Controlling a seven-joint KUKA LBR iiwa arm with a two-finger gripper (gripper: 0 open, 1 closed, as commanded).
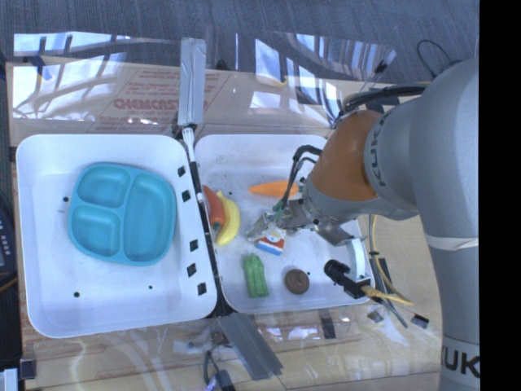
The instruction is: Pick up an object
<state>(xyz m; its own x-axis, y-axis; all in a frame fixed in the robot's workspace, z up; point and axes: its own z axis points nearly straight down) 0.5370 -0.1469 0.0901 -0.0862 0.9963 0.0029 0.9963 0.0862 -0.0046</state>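
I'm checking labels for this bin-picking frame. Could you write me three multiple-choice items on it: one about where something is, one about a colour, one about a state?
1. Where does the blue divided plate lie?
A. in the left bin
B. in the right bin
C. on the bench outside the bins

2. What colour is the item lying beside the brown round piece?
A. purple
B. green
C. white

3. How does the gripper stand?
A. parked over the left bin
B. raised far above the bench
C. low in the right bin, close above a small white box

Key: 1 A, the plate rests on the left bin floor. 2 B, the green item is next to it. 3 C, it is down over the small white box in the right bin.
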